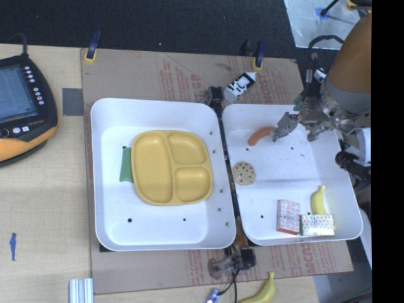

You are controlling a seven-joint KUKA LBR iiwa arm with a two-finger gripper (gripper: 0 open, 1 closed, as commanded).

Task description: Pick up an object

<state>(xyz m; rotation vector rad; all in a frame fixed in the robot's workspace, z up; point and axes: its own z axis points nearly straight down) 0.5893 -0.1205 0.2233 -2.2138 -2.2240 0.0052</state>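
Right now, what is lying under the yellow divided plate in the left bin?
A green flat object sticks out from under the left edge of the yellow divided plate in the left bin. The plate covers the rest of it, so its full shape cannot be seen.

Yellow tray [170, 166] w/ green strip [126, 164] in white bin [107, 169]; orange sausage [260, 134], speckled tan cookie [243, 173], yellow banana [319, 201], red-white box [288, 216].
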